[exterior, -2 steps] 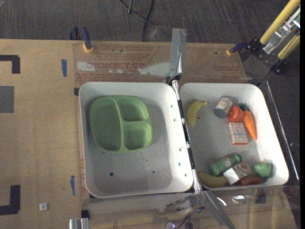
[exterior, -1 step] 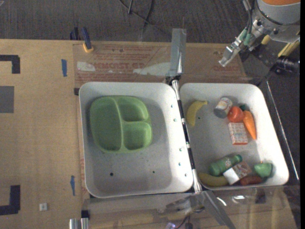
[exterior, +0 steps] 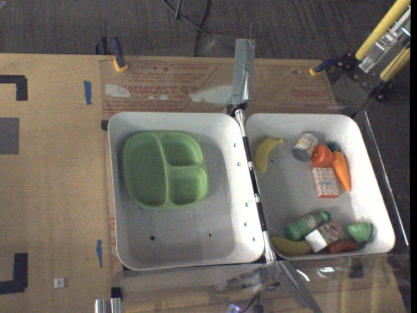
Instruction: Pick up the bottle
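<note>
Bottle (exterior: 307,225), green with a white label band, is seen lying on its side in the right bin (exterior: 287,191), near the front wall, tilted with one end toward the bin's middle. Just in front of it a yellow banana (exterior: 291,245) is laid along the front wall, and a white-and-red packet (exterior: 324,236) is touching the bottle's right end. A green pepper-like toy (exterior: 360,231) is placed in the front right corner. Farther back, a second banana (exterior: 265,152), a small can (exterior: 304,146), a red toy (exterior: 321,155), an orange carrot (exterior: 342,170) and a small printed box (exterior: 325,182) are grouped. A green divided plate (exterior: 165,169) is set in the left bin (exterior: 172,243). Both bins are rested on the cardboard-covered surface (exterior: 52,175). Fingers' state cannot be told.
</note>
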`<state>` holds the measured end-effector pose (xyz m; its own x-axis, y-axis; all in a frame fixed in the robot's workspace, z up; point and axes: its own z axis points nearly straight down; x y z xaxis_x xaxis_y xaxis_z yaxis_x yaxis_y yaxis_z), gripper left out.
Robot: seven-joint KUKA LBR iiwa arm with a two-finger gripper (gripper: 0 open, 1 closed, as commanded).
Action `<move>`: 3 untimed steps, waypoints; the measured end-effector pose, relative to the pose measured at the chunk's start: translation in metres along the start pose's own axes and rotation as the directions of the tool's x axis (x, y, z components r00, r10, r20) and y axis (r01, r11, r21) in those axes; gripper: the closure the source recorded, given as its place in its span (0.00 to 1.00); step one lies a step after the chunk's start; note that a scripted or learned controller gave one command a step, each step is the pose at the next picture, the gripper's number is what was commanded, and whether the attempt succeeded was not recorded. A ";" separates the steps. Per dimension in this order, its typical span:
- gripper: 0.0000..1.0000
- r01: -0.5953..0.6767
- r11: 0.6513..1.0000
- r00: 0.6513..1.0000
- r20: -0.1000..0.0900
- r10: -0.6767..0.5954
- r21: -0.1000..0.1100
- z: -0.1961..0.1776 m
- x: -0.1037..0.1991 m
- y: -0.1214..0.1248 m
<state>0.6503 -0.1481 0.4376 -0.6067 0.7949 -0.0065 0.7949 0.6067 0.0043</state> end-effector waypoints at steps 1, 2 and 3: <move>1.00 -0.042 0.999 0.999 -0.002 0.042 0.002 0.044 0.011 -0.093; 1.00 -0.057 0.998 0.998 -0.002 0.057 0.003 0.103 0.015 -0.144; 1.00 -0.073 0.997 0.997 -0.001 0.073 0.002 0.000 0.016 -0.145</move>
<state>0.5254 -0.2235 0.4368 -0.5472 0.8370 -0.0053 0.8370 0.5473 0.0032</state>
